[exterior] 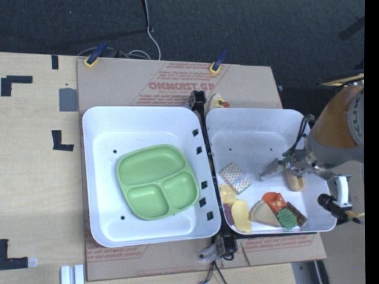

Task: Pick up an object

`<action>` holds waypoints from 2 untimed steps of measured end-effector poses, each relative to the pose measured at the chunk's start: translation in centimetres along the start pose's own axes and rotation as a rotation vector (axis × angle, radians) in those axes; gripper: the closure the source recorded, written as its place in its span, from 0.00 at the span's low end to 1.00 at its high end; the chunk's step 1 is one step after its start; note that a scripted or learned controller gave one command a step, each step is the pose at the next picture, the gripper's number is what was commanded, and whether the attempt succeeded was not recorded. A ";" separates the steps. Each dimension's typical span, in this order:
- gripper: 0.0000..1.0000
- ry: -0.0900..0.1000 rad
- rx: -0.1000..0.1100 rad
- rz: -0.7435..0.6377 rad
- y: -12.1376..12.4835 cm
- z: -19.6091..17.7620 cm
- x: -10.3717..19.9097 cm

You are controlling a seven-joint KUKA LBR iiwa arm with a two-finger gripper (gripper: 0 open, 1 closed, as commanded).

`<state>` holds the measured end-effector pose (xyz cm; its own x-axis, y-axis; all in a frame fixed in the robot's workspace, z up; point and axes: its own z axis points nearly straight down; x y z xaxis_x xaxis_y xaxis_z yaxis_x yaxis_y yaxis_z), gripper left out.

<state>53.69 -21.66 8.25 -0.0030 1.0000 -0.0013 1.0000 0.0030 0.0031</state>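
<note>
A green divided plate [157,181] lies in the left white bin [95,129].

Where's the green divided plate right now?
The green divided plate lies flat in the left bin, roughly centred, across the divider from the checkered packet in the right bin.

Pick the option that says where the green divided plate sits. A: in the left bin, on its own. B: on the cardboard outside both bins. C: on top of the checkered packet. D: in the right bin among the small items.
A: the green divided plate lies flat on the floor of the left bin, while the checkered packet and the other small items lie in the right bin.
</note>
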 end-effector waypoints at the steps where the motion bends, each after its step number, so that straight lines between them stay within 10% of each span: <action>1: 1.00 -0.013 -0.016 0.003 0.2 -2.0 -0.5; 2: 1.00 0.002 0.001 -0.004 5.6 -2.7 4.4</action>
<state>59.31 -17.22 10.95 -0.0065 1.0000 0.0009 1.0000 0.0065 0.0021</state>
